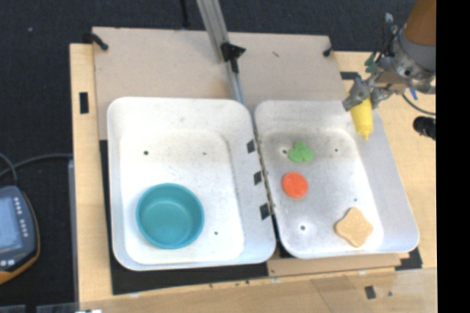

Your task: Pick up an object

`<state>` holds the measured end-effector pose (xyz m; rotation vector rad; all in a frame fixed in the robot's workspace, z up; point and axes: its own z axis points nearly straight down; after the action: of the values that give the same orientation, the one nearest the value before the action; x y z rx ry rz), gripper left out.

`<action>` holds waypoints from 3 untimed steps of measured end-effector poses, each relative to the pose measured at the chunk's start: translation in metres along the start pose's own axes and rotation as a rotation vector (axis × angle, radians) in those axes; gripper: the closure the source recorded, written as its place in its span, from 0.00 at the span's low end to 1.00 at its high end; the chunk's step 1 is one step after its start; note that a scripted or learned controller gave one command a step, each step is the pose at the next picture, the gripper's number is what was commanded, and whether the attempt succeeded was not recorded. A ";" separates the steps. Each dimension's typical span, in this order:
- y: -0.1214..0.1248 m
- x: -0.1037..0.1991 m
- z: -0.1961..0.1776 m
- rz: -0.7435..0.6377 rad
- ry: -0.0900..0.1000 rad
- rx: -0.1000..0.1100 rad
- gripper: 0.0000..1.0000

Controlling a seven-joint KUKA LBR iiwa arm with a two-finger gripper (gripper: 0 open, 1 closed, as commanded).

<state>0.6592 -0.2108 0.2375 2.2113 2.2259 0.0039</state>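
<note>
Yellow object (362,120) pinched in gripper (360,103) — fingers closed on it, arm (418,25) cut off at right

Small yellow object (362,119), hanging upright between the fingers (358,96) above the right bin's (389,179) far edge.

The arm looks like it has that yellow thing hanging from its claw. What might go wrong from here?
The yellow object hangs from the gripper by its top end alone, so it may slip out. It hangs over the right bin's rim, so a fall there could send it onto the bench rather than back in. If it falls inward, it may knock the green object or the orange ball.
</note>
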 end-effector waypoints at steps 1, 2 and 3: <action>-0.019 0.044 -0.011 0.001 0.002 0.002 1.00; -0.040 0.091 0.000 0.002 0.002 0.005 1.00; -0.058 0.128 -0.005 0.004 0.001 0.004 1.00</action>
<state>0.6002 -0.0833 0.2420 2.2181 2.2240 0.0016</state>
